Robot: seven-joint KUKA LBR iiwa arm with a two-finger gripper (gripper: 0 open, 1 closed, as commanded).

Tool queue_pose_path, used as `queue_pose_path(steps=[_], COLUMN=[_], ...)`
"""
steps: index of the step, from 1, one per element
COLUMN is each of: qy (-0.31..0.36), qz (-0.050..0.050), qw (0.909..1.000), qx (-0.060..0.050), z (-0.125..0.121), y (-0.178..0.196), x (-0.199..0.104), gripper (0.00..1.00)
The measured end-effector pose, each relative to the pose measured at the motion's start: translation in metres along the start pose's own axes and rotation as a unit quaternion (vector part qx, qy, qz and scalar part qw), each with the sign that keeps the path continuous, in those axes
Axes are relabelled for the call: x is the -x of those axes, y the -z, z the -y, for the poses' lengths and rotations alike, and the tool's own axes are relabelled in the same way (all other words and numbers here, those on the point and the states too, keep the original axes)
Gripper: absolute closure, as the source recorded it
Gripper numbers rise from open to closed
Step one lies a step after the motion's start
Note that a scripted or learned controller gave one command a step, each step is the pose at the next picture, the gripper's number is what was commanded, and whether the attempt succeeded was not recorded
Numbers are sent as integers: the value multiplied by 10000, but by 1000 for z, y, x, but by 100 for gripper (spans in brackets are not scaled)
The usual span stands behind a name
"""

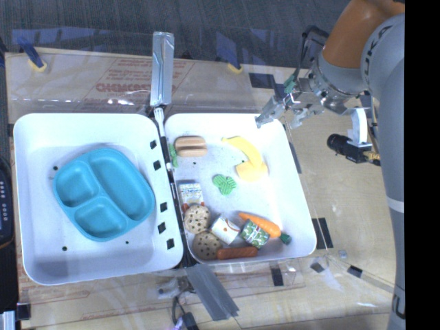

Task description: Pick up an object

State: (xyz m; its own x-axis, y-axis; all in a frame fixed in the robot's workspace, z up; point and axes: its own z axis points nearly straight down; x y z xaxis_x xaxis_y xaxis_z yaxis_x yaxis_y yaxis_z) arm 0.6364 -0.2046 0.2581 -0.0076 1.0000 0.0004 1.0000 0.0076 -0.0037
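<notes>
Above the far right corner of the right-hand shallow white bin (292,184), the two-finger gripper (275,110) was seen hanging at the end of the grey arm with the orange band (354,29). Its fingers were spread apart, with nothing between them. The gripper was positioned over the bin's rim, well apart from the objects inside.

Within that bin, a yellow plastic banana (249,158) was found nearest the gripper, lying toward the far right. A small toy hot dog in a tan bun (190,145) was set at the far left, beside the divider. A green leaf-shaped piece (223,183) was placed near the middle. Toward the near edge, two round chocolate-chip cookies (196,218) were lying one behind the other, with a small printed packet (190,192) just behind them, a white cup (225,229), a green patterned can (255,234), an orange toy carrot (261,223) and a reddish-brown sausage (236,253) crowded together.

In the left-hand white bin (41,143), a blue compartmented plastic tray (102,192) was laid flat.
</notes>
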Motion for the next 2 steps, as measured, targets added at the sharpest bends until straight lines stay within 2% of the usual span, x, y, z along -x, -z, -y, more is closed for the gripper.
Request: queue_pose_path(steps=[1, 2], qy=[336, 364], qz=[-17, -2], qw=[9994, 9993], qx=[-54, -8], z=[-3, -6], y=[-159, -142], x=[3, 2], gripper=[0, 100])
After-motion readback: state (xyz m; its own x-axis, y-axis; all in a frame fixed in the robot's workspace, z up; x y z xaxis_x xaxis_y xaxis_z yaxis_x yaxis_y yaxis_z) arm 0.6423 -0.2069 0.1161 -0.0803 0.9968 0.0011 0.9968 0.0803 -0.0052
